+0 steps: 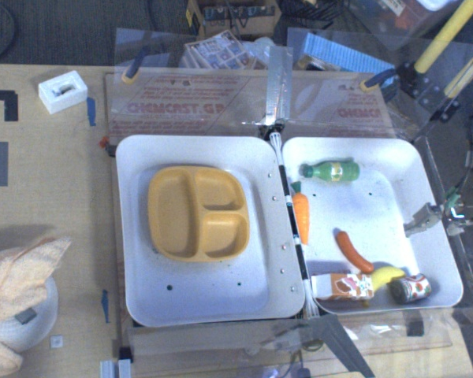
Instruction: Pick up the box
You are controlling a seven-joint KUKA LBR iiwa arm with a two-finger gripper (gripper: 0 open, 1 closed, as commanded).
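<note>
The box (344,287) is a small orange and white carton lying flat at the front left corner of the right bin (394,157). A yellow banana (385,275) touches its right end, and a red sausage (352,251) lies just behind it. My gripper (430,217) hangs at the right rim of the right bin, well to the right of the box and further back, with nothing seen in it.
The right bin also holds a green bottle (331,171) at the back, an orange carrot (300,215) along the left wall and a can (411,288) at the front right. A yellow divided plate (197,212) fills much of the left bin (134,235).
</note>
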